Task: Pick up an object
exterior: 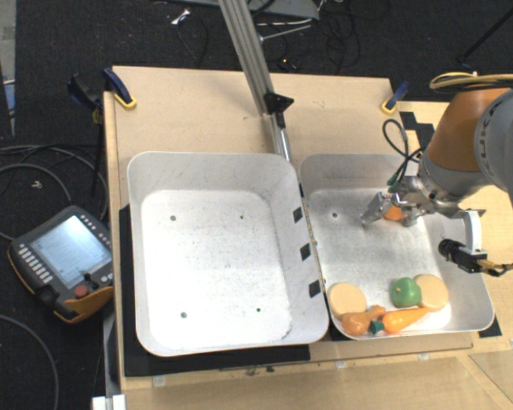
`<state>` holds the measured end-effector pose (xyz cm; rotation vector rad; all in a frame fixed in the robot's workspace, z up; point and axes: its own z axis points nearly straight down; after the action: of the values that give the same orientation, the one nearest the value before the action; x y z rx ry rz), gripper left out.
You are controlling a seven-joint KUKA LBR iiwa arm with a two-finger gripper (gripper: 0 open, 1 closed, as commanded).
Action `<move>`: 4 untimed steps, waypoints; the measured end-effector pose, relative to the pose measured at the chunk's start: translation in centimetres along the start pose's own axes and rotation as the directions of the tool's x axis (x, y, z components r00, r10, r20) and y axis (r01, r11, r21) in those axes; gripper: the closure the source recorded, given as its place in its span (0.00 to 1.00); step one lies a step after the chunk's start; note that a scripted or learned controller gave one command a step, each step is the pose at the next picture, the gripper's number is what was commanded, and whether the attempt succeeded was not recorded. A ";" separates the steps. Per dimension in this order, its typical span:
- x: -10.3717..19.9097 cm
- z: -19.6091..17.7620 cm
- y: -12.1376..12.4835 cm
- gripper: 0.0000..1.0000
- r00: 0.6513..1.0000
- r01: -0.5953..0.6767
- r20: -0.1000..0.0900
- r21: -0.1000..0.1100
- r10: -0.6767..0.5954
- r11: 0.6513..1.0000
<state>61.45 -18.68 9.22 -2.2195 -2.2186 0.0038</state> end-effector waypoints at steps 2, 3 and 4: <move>0.9 -7.2 0.1 1.00 1.000 0.003 0.002 -0.010 -0.003 1.000; 1.2 -13.1 -0.6 1.00 1.000 0.003 0.003 -0.011 -0.003 1.000; 1.2 -14.8 -0.5 1.00 1.000 0.003 0.002 -0.008 -0.003 1.000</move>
<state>61.01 -17.44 24.05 -2.2208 -2.2275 -0.0030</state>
